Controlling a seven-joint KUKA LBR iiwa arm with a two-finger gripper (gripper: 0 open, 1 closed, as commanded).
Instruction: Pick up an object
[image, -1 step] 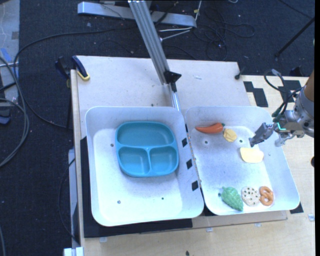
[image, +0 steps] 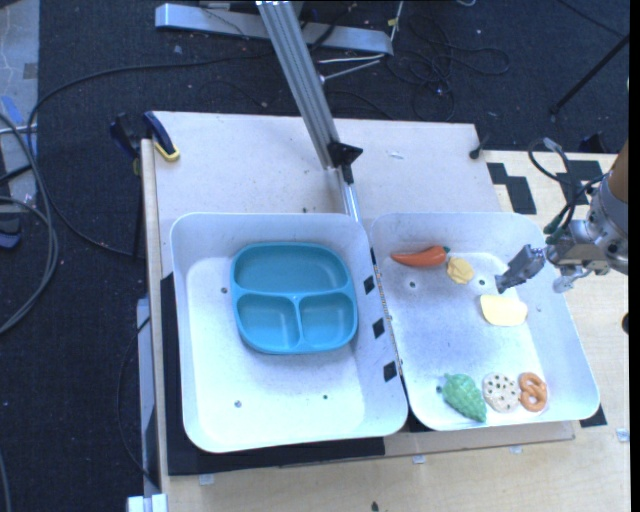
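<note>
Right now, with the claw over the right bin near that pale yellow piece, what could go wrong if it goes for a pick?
1. The claw sits just above the pale yellow piece, off its middle, so closing could push it away rather than catch it.
2. The small yellow item and the carrot lie close by on the left; a sweep that way might knock them.
3. The claw is near the right bin's far wall, so a slanted approach might clip it.

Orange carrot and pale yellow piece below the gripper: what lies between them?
A small yellow item sits between the carrot and pale yellow piece, in the camera view.
</note>
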